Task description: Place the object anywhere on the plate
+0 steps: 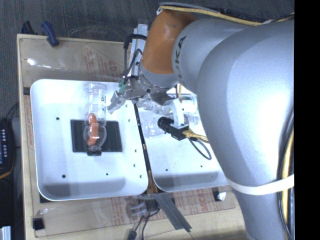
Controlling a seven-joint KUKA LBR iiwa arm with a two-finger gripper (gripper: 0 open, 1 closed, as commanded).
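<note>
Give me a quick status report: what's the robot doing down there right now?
Gripper over the left bin, by its right rim. Clear bottle, orange inside, lying on the black plate, far end overhanging. Nothing blocking.

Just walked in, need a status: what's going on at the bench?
The KUKA arm reaches in from the right, its hand over the right edge of the left bin, near the divider. A clear object with an orange piece inside lies across the black plate in that bin, its upper end past the plate's top edge. The hand sits just right of that end, seemingly apart from it.
</note>
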